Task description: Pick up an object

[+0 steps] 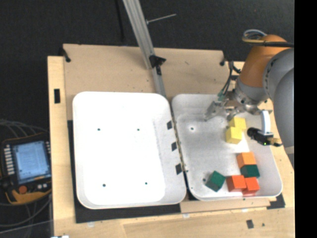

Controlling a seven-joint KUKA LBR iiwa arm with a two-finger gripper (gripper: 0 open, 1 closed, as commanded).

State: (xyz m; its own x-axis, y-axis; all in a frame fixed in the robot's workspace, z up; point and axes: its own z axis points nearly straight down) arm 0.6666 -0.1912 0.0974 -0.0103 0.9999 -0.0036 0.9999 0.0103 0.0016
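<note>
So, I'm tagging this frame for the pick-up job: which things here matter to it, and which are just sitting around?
Part of the job:
- claw
- yellow blocks under it
- orange blocks
- green blocks
- right bin that holds them

Just there:
- left bin
- metal pole
- handheld screen beside the bench

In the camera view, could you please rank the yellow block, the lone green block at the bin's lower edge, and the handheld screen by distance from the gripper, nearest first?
1. Yellow block: in the right bin, just below the gripper.
2. Green block: farther down that bin, near its lower left edge.
3. Handheld screen: far off beyond the left bin, at the view's left edge.
</note>
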